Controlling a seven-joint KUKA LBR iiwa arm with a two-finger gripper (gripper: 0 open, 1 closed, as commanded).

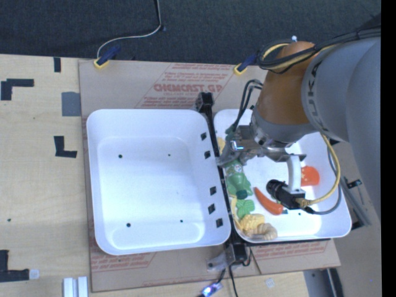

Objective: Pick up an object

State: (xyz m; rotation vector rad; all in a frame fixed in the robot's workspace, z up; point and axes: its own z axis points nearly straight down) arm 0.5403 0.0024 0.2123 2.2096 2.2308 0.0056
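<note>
Poised low over the left edge of the right bin (322, 228): the gripper (236, 151) of the grey-and-orange arm (284, 98), just above a green object (237, 182). Open or closed, gripping or merely touching: impossible to tell from this angle. Strung along that same left edge toward the near corner: a yellow-green piece (245, 207) and a tan, lumpy item (260, 230). Just beside them, a red pepper (268, 202); nearer the right edge, an orange object (310, 176). Alongside, the left bin (99, 129), on a cardboard-covered bench (179, 85).
</note>
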